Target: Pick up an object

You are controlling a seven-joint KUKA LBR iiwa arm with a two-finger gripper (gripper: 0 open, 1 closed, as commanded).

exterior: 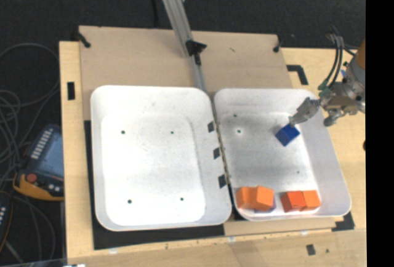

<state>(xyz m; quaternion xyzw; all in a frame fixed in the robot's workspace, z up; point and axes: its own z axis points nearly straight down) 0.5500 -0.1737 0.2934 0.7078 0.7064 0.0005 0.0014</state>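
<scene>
Along the near wall of the right bin point(332, 164) I see two orange blocks: one point(255, 197) toward the divider, the other point(300, 200) just beside the near right corner. Both rest on the bin floor, well apart from the arm, and the left bin point(154, 158) is no concern for this pick.

Farther back, a blue block point(287, 135) sits tilted, one corner pointing toward the bench's back edge. It looks nearly square from here, so I see no long axis to line up on.

Beyond it, the gripper point(314, 109) reaches in from the right rim. One grey finger point(303, 112) slants down toward the block, its tip touching or just above the upper corner. I cannot tell how far apart the fingers are, and nothing shows between them.

From the gripper, the blue block lies toward the camera and slightly left. I judge it the likeliest target.
</scene>
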